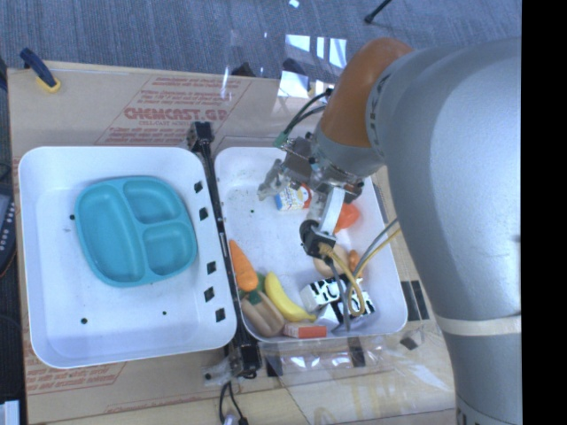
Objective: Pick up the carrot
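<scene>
1. Against the left wall of the right bin [273, 237], the carrot [244, 267] lay flat, apart from the gripper.
2. The gripper [282, 182] hung over the bin's far end, just above a blue-and-white item [289, 201]. Whether it was apart or together could not be told.
3. A banana [285, 297] and a brown bun-like item [260, 315] lay just beside the carrot's near end, likely crowding a grasp there.
4. The left bin [44, 317] held a teal divided plate [133, 228], clear of the work.
</scene>
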Action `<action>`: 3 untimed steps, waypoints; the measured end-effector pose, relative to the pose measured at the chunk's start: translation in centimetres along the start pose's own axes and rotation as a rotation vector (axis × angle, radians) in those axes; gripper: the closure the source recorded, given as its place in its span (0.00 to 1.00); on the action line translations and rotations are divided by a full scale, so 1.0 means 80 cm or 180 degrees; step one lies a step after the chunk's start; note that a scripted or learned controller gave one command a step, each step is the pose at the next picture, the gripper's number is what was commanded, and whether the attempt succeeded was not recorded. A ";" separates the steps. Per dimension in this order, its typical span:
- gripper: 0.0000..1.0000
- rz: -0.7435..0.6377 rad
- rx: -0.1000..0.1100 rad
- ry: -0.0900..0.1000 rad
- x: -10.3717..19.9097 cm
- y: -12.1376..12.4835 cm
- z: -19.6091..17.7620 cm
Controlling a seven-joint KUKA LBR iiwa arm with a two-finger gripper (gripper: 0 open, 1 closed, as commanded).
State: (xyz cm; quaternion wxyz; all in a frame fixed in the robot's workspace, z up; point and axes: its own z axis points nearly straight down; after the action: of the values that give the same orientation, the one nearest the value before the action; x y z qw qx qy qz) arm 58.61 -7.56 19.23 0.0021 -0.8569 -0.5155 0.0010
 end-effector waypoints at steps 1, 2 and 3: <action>0.00 -0.0524 -0.0001 -0.0003 -0.004 0.093 -0.068; 0.00 -0.1182 0.0010 -0.0010 -0.106 0.040 -0.094; 0.00 -0.1026 0.0024 -0.0009 -0.018 -0.025 -0.048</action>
State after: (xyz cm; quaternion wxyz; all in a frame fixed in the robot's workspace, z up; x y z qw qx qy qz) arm 56.18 -7.86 23.08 0.0047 -0.7630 -0.6464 0.0038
